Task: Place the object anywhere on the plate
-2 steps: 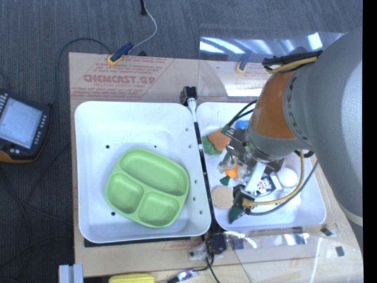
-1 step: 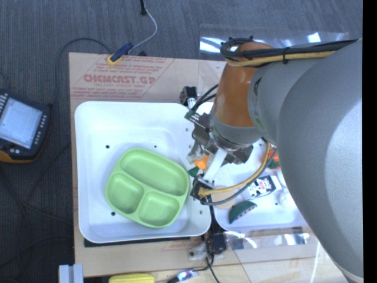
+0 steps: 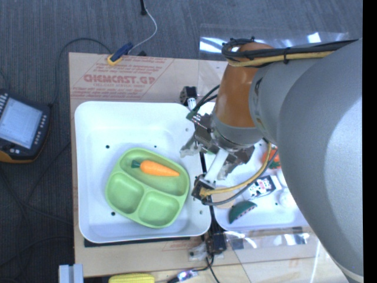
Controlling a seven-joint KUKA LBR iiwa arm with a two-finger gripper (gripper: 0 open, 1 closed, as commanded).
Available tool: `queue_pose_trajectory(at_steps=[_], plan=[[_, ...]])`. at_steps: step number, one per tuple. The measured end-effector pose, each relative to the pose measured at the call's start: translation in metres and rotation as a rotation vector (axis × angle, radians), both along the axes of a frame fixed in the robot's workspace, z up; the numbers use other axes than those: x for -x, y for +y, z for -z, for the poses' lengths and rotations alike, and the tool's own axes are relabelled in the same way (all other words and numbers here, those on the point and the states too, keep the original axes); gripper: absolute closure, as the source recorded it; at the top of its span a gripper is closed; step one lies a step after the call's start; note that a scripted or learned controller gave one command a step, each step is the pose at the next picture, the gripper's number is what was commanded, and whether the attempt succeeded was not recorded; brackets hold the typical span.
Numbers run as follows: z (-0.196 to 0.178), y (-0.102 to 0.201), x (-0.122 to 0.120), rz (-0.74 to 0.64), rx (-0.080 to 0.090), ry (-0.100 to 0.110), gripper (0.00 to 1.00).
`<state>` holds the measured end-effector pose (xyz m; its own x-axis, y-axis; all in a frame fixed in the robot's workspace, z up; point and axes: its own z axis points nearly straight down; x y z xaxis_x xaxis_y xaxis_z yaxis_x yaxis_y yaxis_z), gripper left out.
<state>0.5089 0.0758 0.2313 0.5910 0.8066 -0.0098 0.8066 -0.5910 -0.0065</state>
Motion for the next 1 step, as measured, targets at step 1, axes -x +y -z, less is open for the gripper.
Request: queue_pose_trajectory(at_steps=[1], plan=[[0.0000, 0.0000, 0.0000, 0.000, 0.000, 0.000, 0.00]])
